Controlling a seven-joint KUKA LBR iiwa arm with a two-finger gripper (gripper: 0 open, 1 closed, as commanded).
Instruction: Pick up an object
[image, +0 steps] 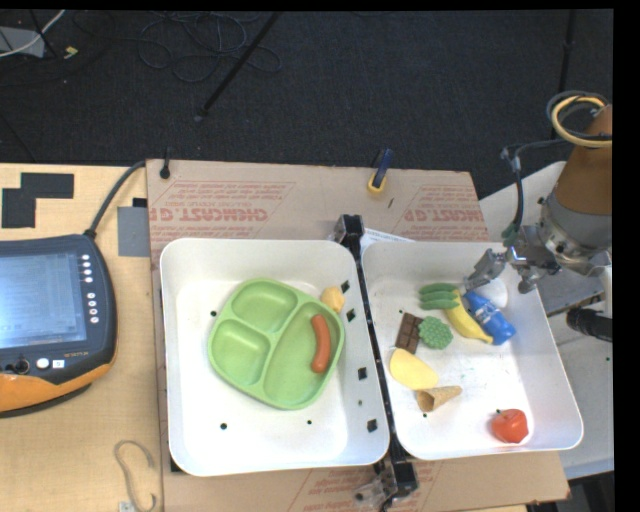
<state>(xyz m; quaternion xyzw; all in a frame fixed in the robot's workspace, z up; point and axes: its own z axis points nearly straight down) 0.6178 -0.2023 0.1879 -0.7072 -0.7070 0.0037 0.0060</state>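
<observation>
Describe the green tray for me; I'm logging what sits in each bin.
The green tray is a glossy, plastic-looking plate, light green, with rounded corners and three recessed compartments: two smaller ones on its left side and a long one on its right. It lies flat in the left bin, turned at a slant. A red sausage rests in the long compartment. A small yellow piece sits against its upper right edge; whether they touch is unclear.

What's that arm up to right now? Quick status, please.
Pincer low over the right bin, beside the blue toy, nothing between its fingers. Banana and green pieces crowd that toy. Nothing picked up yet.
</observation>
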